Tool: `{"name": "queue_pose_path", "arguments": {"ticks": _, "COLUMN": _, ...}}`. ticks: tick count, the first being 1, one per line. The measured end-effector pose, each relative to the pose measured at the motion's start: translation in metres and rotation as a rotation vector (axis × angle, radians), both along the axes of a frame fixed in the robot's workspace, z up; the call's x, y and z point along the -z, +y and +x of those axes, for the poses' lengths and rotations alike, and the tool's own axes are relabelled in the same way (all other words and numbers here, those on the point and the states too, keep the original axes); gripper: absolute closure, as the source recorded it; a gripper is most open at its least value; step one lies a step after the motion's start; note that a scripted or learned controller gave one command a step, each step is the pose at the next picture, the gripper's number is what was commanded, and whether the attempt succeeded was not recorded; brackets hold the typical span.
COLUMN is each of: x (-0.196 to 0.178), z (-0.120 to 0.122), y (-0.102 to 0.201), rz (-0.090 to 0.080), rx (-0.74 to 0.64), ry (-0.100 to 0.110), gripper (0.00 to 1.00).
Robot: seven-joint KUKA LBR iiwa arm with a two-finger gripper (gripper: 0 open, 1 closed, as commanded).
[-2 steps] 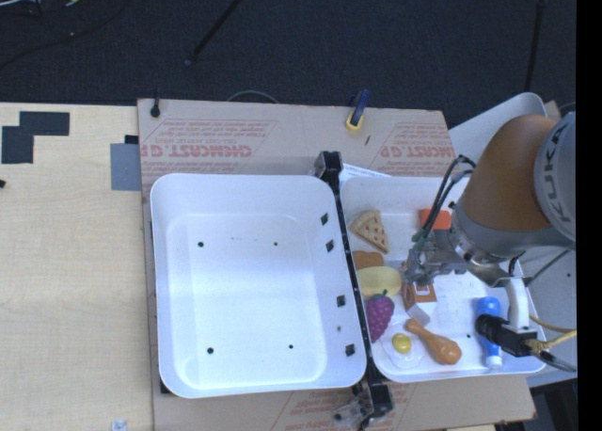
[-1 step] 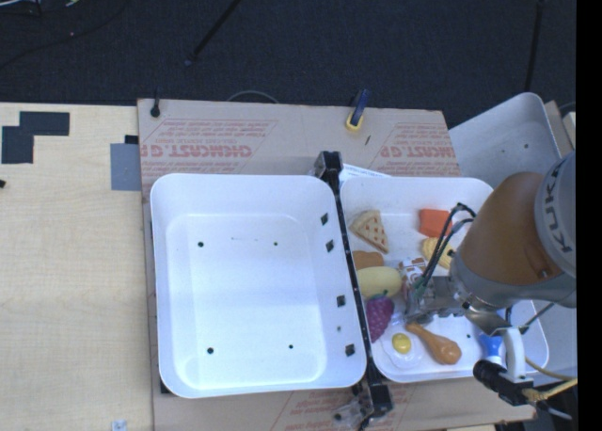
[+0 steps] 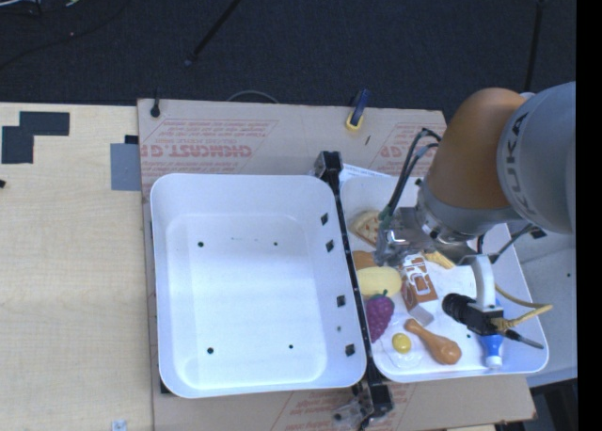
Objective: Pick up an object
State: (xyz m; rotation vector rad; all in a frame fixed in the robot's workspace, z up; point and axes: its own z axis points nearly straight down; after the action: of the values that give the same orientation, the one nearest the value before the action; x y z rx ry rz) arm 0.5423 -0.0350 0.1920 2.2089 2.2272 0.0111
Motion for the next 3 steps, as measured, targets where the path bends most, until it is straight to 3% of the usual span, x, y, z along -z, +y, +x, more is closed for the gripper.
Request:
{"name": "queue_pose_path", "arguments": {"ticks": 1, "x": 0.005, "z": -0.070, "y": 0.004, "rz": 0.000, "rx": 0.010, "ry": 0.016, "gripper": 1.00}}
{"name": "queue_pose_path", "arguments": {"ticks": 2, "x": -0.032, "z": -0.034, "y": 0.073, "rz": -0.001, "rx": 0.004, "ry": 0.008, "gripper": 1.00}}
{"name": "queue_pose_path", "arguments": {"ticks": 3, "x": -0.207, "z": -0.065, "y": 0.097, "rz": 0.000, "rx": 0.004, "ry": 0.002, "gripper": 1.00}}
